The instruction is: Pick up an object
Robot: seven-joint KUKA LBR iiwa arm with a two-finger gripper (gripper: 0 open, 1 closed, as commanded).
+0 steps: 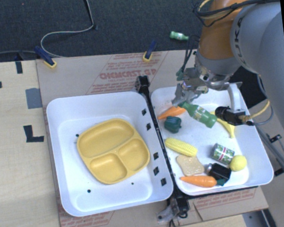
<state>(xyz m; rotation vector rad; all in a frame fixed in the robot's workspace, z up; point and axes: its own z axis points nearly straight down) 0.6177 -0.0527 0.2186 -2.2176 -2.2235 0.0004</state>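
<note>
fixed overhead cam, slanted, both bins (58, 146)

- The gripper (187, 95) hangs over the far end of the right bin (260, 173); a green bottle (201, 114) lies just under and right of the fingers, a carrot (171, 113) and a dark green piece (173, 124) just left of them.
- Nearer the camera from the fingers, a bare strip of bin floor runs between the bottle and the corn cob (181, 146).
- Beyond that strip, bread (190, 165), a second carrot (198, 181), a can (222, 153), a lemon (238, 163) and a black block (220, 171) crowd the near end.
- A banana (227, 124) lies right of the fingers, beside the bottle.
- Left of the fingers, the divider (154, 134) stands between the bins; past it a yellow plate (113, 150) covers the middle of the left bin (60, 161), with open floor around it.
</note>
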